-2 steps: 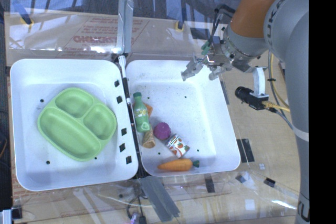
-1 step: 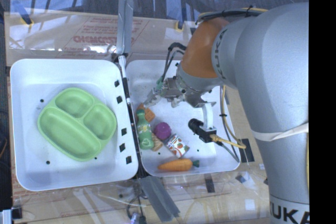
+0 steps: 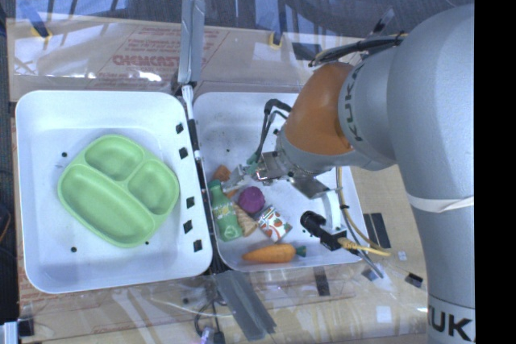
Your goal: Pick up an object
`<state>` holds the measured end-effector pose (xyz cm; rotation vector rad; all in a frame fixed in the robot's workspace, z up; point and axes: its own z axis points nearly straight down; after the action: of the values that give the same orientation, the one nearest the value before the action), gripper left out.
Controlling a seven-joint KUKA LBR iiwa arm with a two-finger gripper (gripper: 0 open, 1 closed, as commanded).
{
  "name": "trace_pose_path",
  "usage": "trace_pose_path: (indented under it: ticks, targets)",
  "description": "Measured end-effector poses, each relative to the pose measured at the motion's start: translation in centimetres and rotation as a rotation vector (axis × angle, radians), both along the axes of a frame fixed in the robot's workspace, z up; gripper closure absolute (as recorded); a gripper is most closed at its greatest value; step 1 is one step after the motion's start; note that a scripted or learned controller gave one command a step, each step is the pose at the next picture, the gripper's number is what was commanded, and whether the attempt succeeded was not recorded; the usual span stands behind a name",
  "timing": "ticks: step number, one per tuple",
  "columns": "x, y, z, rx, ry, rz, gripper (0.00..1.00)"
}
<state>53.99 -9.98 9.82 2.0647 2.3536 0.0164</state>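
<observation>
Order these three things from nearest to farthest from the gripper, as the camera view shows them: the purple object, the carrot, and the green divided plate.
Measured from the gripper:
1. Purple object, just below it in the right bin.
2. Carrot, at the right bin's near edge.
3. Green divided plate, over in the left bin.

1. My bench bears two shallow white bins side by side.
2. The left bin sits touching the right bin along a middle seam.
3. Clear plastic sheeting covers the bench's far side.
</observation>
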Motion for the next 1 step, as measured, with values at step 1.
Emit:
trace_pose_path:
  ticks: [1]
  targets:
    - [0.03, 0.11, 1.01, 0.001, 0.002, 0.007, 1.0]
